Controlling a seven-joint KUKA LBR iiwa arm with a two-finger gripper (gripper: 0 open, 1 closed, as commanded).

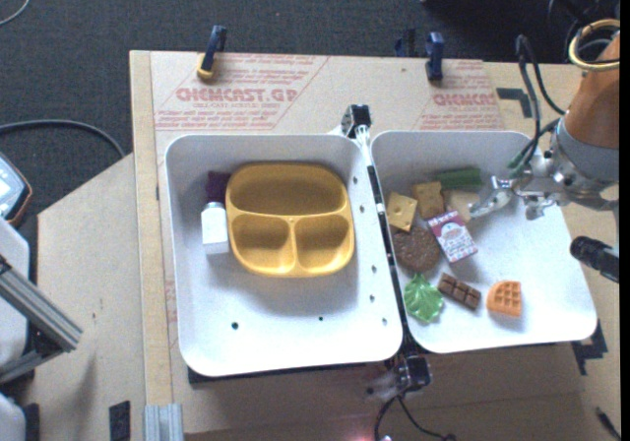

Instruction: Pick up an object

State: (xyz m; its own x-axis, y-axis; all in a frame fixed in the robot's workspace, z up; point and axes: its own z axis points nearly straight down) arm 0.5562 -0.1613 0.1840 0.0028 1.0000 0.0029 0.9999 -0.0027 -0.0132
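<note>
The gripper [489, 199] hangs low over the right bin [551, 316] near its far edge, fingers spread and holding nothing, apparently lined up to close on the toy food [433, 201] clustered there.

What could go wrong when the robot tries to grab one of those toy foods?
The gripper sits over a tight cluster: the green bean-shaped toy, tan cracker square and pink-and-white carton lie close together, so it might nudge neighbours or catch two. The toys look flat, so they could slip.
</note>
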